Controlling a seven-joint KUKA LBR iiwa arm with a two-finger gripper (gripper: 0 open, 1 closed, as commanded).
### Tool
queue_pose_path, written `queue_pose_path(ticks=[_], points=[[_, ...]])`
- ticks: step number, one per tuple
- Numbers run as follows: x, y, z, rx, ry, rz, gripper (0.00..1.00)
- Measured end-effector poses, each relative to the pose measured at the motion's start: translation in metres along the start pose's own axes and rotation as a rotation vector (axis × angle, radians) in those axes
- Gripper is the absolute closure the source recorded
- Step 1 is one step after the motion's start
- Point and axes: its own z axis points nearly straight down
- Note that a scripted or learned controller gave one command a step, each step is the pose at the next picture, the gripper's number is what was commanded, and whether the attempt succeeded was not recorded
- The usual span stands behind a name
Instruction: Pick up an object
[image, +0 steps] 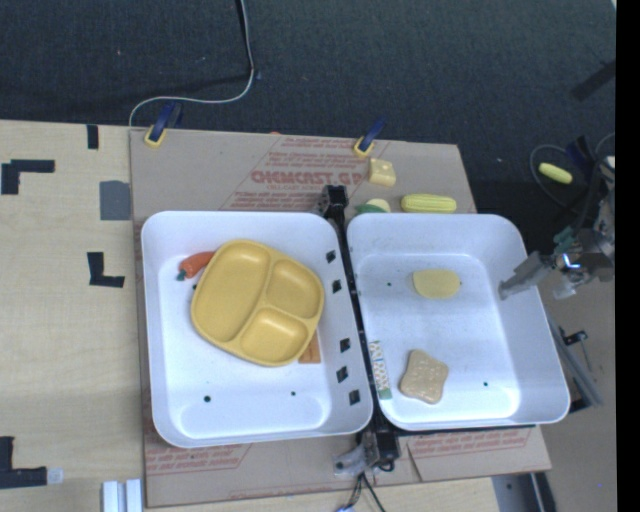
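Where the cardboard sheet (300, 165) covers the pale wood tabletop (60, 300), we log two white bins side by side, with dark carpet (400, 60) beyond. Taking the right bin (505, 235) as landmark: inside it lie a yellow oval piece (437, 285) toward the far wall and a tan cracker-shaped piece (424, 377) toward the near wall. Left of it, the left bin (160, 330) holds a yellow divided plate (258, 300) over orange bits. Behind it sit a corn cob (428, 204) and a yellow block (382, 173). The pincer (520, 280) hangs at its right rim; open or clenched, we cannot tell.
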Motion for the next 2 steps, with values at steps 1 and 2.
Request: queue_pose_path(ticks=[1,2], points=[[0.070,-0.003,0.086,0.001,0.001,-0.001,0.00],[0.077,-0.018,0.200,0.006,0.002,0.001,0.00]])
